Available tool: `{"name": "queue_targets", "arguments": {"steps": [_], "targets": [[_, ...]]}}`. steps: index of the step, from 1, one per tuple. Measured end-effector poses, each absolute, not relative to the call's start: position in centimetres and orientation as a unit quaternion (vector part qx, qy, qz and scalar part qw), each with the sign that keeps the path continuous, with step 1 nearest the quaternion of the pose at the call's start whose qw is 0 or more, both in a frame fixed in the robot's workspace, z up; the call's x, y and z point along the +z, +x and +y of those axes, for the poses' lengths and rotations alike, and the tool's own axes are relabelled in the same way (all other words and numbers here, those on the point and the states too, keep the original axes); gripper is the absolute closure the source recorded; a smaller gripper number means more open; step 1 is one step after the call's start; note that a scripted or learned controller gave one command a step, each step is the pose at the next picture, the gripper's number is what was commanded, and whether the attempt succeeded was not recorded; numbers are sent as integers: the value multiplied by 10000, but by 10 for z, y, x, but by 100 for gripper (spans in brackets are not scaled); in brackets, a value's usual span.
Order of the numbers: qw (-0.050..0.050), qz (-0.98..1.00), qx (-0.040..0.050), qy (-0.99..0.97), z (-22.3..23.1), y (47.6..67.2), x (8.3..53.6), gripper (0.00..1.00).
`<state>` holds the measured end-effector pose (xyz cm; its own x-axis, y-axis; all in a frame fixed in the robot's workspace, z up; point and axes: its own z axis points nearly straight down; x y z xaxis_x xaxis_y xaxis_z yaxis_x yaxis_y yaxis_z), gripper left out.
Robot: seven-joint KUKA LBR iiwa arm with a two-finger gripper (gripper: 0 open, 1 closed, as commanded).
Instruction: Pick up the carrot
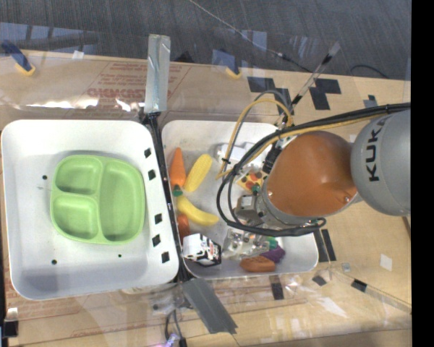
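Carrot (176,168) lies exposed — arm (311,176) hides bin (202,132) middle.

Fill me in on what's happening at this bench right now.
A grey KUKA arm with an orange band reaches in from the right over the right bin, which holds toy food. The carrot lies near that bin's left wall, beside two yellow pieces, apart from the arm and not yet picked up. The hand is hidden under the wrist, low over the bin's middle. The left bin holds a green divided plate.
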<state>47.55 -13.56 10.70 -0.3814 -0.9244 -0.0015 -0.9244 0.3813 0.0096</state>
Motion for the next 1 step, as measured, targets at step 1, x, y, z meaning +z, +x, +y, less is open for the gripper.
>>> {"name": "queue_targets", "arguments": {"steps": [1], "targets": [[-12,-7683,5,6401,-82,478,193,100]]}}
